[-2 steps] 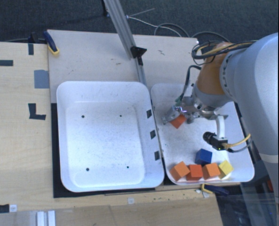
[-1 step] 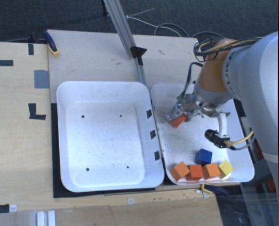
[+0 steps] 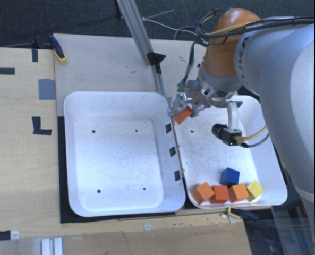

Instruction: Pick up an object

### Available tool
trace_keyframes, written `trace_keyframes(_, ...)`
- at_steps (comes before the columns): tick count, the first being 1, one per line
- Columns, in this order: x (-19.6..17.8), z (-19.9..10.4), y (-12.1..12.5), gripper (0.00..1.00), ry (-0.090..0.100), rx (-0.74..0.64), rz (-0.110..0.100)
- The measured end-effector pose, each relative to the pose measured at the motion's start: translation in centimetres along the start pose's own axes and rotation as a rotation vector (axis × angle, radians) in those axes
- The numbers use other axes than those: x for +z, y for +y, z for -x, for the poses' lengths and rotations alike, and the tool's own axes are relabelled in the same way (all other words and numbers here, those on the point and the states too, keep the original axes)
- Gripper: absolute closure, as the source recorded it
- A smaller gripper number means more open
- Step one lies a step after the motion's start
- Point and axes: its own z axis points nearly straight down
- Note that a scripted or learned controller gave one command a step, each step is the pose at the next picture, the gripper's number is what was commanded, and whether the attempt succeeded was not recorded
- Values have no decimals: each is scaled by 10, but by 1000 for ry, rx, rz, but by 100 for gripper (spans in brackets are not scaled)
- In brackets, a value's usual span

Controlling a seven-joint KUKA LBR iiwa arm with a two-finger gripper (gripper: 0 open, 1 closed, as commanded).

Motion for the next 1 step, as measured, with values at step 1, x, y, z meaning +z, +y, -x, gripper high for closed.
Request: trace_keyframes(1,3,-60,51,100,-1,2,-5)
